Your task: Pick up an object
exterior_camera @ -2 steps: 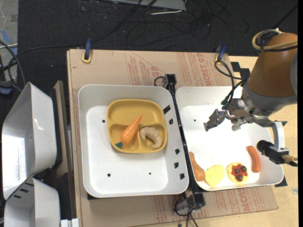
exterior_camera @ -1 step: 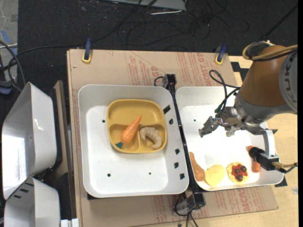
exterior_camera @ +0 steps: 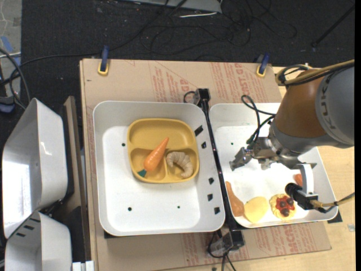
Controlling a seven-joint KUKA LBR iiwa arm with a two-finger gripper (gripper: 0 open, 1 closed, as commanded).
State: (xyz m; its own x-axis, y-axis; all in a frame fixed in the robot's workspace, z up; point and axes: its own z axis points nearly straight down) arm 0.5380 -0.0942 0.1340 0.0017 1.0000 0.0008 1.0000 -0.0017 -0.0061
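Observation:
My gripper (exterior_camera: 249,158) hangs over the middle of the right bin (exterior_camera: 237,117), above its bare white floor, with the grey and orange arm (exterior_camera: 307,117) coming in from the right. Nothing shows in its grasp. Along the bin's near edge lie an orange sausage-shaped piece (exterior_camera: 234,200), a round pale yellow piece (exterior_camera: 256,209) and a small yellow piece with red topping (exterior_camera: 282,205). A small red piece (exterior_camera: 298,179) lies by the right wall. All of them are below and to the right of the gripper, apart from it.
The left bin (exterior_camera: 113,151) holds a yellow divided plate (exterior_camera: 139,130) with an orange carrot (exterior_camera: 156,154) and a pale curled shrimp-like piece (exterior_camera: 180,162). A black divider (exterior_camera: 210,151) runs between the bins. Cables trail from the arm over the right bin.

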